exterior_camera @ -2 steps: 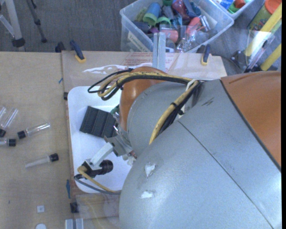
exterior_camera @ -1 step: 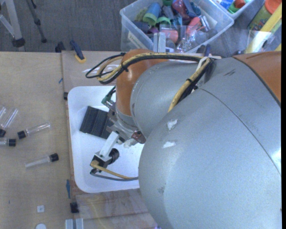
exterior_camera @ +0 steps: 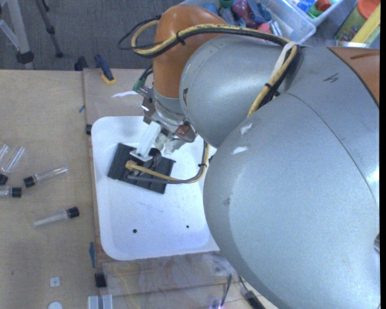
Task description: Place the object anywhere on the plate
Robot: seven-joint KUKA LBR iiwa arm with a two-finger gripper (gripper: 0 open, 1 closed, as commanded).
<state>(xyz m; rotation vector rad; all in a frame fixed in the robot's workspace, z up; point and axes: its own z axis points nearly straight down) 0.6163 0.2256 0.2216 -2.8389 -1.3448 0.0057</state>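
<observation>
Camera view: big grey arm comes in from right over white bin. Black flat slab lies askew in bin's upper left part, right under gripper; touching or just apart, can't tell. Gripper spread or closed: can't tell. Clear black-capped tubes lie on table, left of bin.

A pale wooden bench stretches to the left, scattered with clear, black-capped vials. Beyond its far edge lies grey carpet, where white stand legs rise at far left. A clear tub of bright toys sits far right.
</observation>
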